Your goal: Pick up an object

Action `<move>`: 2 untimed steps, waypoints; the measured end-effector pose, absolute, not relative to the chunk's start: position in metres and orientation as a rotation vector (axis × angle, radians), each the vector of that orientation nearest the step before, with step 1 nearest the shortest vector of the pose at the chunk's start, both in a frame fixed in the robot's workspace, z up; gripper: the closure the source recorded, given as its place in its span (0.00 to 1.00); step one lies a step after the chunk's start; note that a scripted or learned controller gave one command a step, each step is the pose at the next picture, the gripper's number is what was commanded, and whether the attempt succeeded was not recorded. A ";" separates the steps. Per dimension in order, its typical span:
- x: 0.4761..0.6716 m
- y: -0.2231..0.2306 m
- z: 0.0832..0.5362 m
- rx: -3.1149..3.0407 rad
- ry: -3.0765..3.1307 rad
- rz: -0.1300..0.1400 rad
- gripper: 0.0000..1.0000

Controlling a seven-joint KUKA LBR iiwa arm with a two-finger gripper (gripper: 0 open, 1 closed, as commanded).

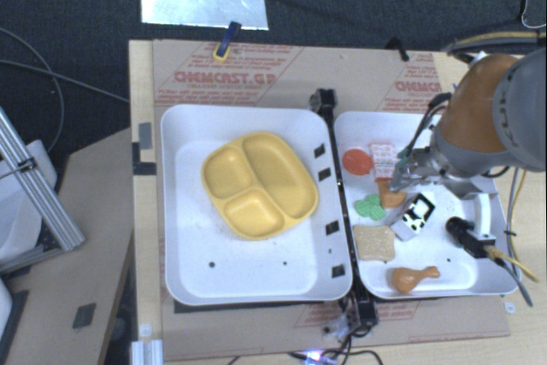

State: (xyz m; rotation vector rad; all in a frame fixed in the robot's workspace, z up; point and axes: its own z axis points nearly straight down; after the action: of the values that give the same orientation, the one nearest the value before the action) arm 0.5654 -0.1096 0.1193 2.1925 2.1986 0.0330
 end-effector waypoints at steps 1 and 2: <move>0.540 -0.026 0.188 2.206 2.234 0.011 1.00; 0.521 0.070 0.184 2.208 2.239 0.005 1.00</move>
State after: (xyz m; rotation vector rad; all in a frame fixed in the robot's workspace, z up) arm 0.5211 0.0698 0.1839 2.2076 2.2388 0.0052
